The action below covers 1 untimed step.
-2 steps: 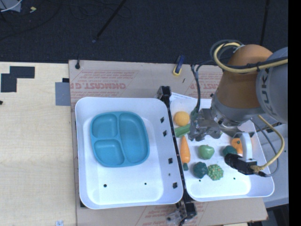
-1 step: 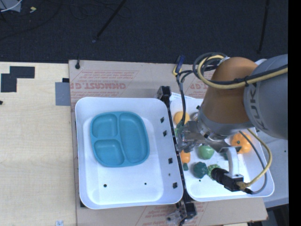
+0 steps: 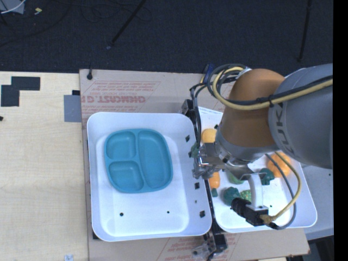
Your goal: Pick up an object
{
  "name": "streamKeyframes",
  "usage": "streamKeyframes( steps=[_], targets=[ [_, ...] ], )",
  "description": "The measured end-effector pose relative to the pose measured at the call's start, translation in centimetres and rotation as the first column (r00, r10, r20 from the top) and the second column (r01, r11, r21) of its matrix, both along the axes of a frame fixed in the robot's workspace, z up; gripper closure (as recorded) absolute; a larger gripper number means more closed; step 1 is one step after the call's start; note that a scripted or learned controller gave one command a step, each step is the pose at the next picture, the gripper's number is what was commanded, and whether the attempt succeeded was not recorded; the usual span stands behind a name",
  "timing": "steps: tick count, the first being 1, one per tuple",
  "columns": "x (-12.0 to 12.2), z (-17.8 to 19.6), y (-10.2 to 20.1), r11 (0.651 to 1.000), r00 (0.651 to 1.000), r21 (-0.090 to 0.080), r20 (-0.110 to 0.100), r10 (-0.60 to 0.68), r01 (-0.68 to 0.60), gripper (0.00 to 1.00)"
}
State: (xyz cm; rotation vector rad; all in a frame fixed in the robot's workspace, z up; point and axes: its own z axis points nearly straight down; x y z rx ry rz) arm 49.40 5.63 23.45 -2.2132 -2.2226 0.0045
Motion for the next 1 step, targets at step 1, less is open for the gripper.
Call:
streamKeyframes(
  steps=[1],
  targets=[
    [-0.69,0.12,0.51,1.0,1.0,-0.001,0.0,-0.002,0.002,1.0]
  ],
)
